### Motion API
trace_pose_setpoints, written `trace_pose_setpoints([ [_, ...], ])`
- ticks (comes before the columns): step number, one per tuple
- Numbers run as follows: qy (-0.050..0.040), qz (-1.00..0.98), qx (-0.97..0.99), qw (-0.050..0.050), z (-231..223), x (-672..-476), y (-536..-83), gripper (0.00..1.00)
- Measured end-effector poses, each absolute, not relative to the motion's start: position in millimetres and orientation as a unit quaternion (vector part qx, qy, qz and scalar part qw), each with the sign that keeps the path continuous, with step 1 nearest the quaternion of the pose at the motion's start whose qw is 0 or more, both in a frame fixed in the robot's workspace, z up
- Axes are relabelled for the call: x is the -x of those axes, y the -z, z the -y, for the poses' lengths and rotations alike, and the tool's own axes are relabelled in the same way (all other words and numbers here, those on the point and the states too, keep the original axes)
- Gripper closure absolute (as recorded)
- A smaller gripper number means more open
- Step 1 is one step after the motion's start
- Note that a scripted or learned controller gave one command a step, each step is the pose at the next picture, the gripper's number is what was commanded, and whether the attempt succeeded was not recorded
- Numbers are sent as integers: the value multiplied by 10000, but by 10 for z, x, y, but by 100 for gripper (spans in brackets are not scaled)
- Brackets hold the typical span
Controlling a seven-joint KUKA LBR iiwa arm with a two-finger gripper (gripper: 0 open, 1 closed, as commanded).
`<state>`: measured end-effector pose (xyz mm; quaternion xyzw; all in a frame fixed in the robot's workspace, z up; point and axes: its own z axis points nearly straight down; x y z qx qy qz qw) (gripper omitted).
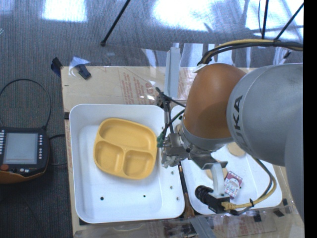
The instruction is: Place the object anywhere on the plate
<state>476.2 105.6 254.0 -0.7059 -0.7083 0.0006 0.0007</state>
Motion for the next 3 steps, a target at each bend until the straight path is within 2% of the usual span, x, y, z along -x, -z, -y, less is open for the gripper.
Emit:
trace_pose_setpoints([
  [1, -35, 7054, 7088, 9, -413, -5722, -2417, 100],
  [2, -24, 7096, 7045, 20, -1330, -6045, -2353, 100],
  [3, -36, 7075, 7067, 20, -1056, -5496, -2200, 100],
])
